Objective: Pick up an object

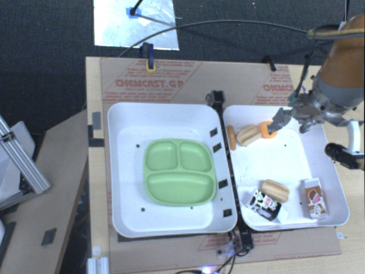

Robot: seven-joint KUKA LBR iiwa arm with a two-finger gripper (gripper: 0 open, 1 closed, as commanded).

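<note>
My gripper (pixel 292 123) hangs over the back of the right bin (pixel 333 173), its two fingers spread open with nothing between them. Its left finger (pixel 280 119) ends just beside a small orange piece (pixel 266 129). A tan bread roll (pixel 248 135) lies next to that piece, and a thin brown sausage (pixel 231 137) lies along the bin's left wall. Toward the front sit a second roll (pixel 275 190), a black-and-white patterned item (pixel 262 204) and a small brown-and-white carton (pixel 313 199).
The left bin (pixel 122 153) holds a green divided plate (pixel 179 172). A black clamp part (pixel 342 153) juts in at the right bin's right rim. Cables arc above the bench at the back. The right bin's middle floor (pixel 285 158) is bare.
</note>
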